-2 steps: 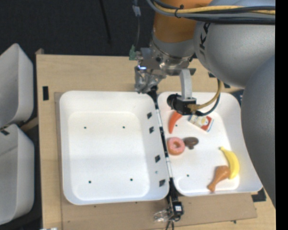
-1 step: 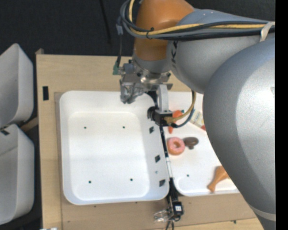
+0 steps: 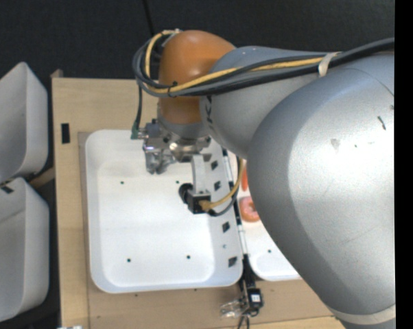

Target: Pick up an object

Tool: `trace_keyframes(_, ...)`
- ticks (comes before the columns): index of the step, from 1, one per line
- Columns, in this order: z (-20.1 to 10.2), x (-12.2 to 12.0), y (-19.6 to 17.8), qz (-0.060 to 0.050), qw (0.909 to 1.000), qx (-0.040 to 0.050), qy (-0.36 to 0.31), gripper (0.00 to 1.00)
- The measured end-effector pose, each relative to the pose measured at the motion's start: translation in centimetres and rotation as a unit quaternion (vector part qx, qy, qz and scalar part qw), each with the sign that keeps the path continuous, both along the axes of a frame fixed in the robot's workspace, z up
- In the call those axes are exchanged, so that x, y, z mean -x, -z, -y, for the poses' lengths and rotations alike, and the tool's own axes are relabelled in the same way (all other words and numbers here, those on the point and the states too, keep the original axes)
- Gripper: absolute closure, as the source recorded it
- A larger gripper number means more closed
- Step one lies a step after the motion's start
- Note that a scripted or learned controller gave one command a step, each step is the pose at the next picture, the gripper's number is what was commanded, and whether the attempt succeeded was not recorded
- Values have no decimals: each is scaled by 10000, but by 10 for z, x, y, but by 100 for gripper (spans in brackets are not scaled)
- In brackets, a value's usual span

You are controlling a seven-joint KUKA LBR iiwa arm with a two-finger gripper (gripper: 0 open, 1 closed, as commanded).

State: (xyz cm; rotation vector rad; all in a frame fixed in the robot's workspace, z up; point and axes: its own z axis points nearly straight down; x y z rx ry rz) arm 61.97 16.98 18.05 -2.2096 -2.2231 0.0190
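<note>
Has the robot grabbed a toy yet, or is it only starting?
Done: the arm has reached over the left bin, and the gripper sits near its back edge. In hand: no object can be seen at the gripper, so no grab counts. Left: the whole pick-up. An orange thing peeks out in the right bin, mostly hidden under the arm, and looks untouched.

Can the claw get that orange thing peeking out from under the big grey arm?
Probably not right away. The claw is over the left bin, while the orange thing lies in the right bin, mostly hidden under the arm.
</note>
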Motion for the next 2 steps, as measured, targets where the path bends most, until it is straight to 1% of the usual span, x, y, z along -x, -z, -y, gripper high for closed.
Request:
trace_keyframes(1, -54, -39, -62, 79, 10000, -23, -8, 100)
trace_keyframes(2, 48, -73, -149, 95, 9999, 9, 65, 100)
